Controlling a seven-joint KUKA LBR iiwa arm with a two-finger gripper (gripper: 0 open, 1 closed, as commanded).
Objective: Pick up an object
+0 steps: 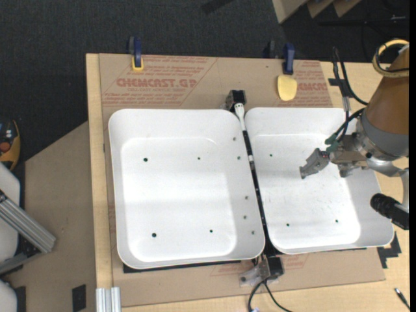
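- No object to pick visible in either bin; can't tell where one is.
- Gripper (311, 166) hangs over right bin (292, 236), nearer its right edge; fingers look pressed together, pinching nothing.
- Risk: closing on air, or scraping the bin floor if it drops lower.
- Left bin (175, 239) wide open; centre rims touch, so lift before crossing.

Arm (390, 109) cut off at right edge; hand (312, 166) fingers blurred.
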